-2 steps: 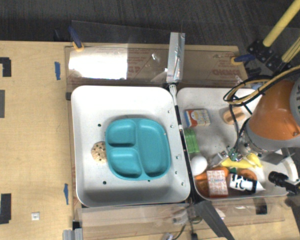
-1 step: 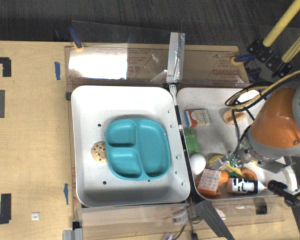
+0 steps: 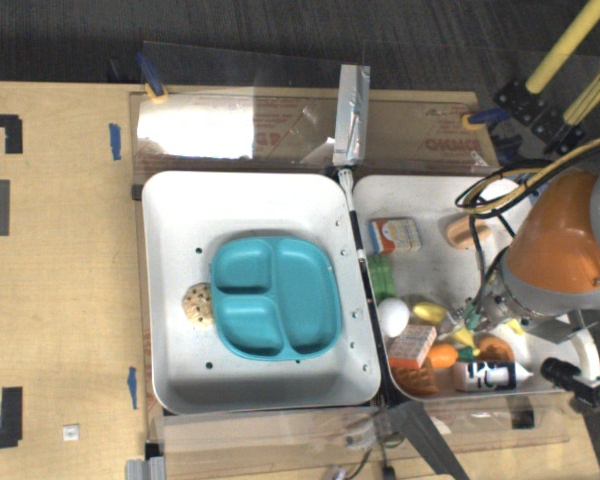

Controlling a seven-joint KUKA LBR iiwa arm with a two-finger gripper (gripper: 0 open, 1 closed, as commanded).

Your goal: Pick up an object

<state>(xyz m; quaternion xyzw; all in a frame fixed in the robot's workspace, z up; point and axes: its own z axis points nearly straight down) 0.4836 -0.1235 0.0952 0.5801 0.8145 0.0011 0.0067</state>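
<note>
From the camera above, two white bins sat side by side on the bench. The left bin held a teal plate with three sections, lying flat near the middle. A round speckled cookie lay just beside the plate's left edge, touching it or nearly so. The right bin was crowded with small things. A small white and red carton lay near the top, and a green piece lay below it by the bin's left wall. A white egg sat next to a yellow lemon-like thing. Near the bottom were a small box, an orange ball-like thing and a dark bottle with a white label lying on its side. The arm reached in from the right, with its orange band over the bin. The gripper hung low over the pile, close to the lemon, but it was too hidden and blurry to tell if it was open, closed, or holding anything.
</note>
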